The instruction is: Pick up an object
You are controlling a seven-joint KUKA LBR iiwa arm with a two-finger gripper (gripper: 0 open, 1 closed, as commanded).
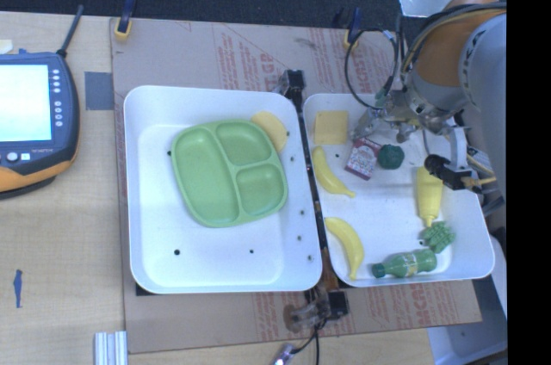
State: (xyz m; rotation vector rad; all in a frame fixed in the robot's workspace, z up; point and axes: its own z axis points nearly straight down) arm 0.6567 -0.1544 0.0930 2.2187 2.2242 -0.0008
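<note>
Jaw state cannot be determined: the gripper (379,124) is a dark cluster of metal and cable at the far edge of the right bin (469,269), with the grey arm (461,53) and its orange band covering the wrist. Just below the gripper lie a red packet (362,158) and a dark green round object (391,156); contact with either is not discernible. To its left sits a yellow block (331,128); lower left are two bananas (331,174) (347,244). A yellow bottle (429,193), green broccoli-like piece (437,236) and green bottle (405,264) occupy the near right corner. Farther left, the left bin (146,269) holds a green divided tray (230,172) partly covering a yellow item (272,129). Both bins rest on brown cardboard (215,53) over a wooden bench (52,269). A handheld pendant (30,118) is cut off at the left edge.
</note>
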